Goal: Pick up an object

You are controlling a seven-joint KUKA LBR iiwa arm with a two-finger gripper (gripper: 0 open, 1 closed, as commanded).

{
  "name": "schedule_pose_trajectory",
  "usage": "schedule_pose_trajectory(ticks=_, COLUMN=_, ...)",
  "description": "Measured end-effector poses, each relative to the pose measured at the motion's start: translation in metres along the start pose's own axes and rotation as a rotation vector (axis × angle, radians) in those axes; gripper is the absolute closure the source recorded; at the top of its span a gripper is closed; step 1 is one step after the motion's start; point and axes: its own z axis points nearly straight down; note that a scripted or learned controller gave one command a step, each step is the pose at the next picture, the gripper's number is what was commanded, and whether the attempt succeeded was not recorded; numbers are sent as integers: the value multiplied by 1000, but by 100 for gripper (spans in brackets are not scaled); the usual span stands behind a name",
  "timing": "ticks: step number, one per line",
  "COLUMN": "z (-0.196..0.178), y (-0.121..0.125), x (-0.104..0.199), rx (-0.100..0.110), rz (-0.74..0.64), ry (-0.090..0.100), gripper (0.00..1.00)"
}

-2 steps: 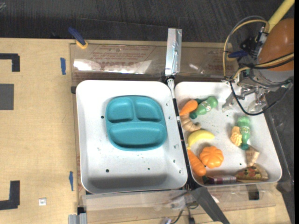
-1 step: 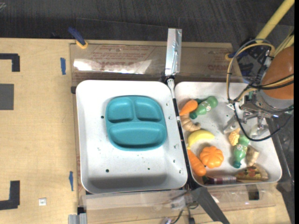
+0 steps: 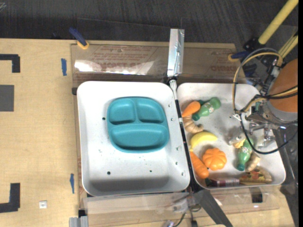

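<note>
Orange of the toy pumpkin [image 3: 214, 158] marks my likely target at 6 o'clock in the right bin [image 3: 277, 174], while the tool [image 3: 259, 132] hovers at 3 o'clock, its grip state I cannot tell, so I judge the approach step needs a descent first.

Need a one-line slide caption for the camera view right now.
End effector poised over the toy-filled right bin; teal divided plate in the left bin.
</note>
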Motion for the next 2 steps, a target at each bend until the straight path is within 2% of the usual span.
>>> schedule_pose_trajectory(ticks=1, z=-1, y=50, x=16, rx=2, rz=-3, ry=1, gripper=0)
schedule_pose_trajectory(ticks=2, z=-2, y=69, x=20, rx=9, rz=-121, ry=-2, gripper=0)
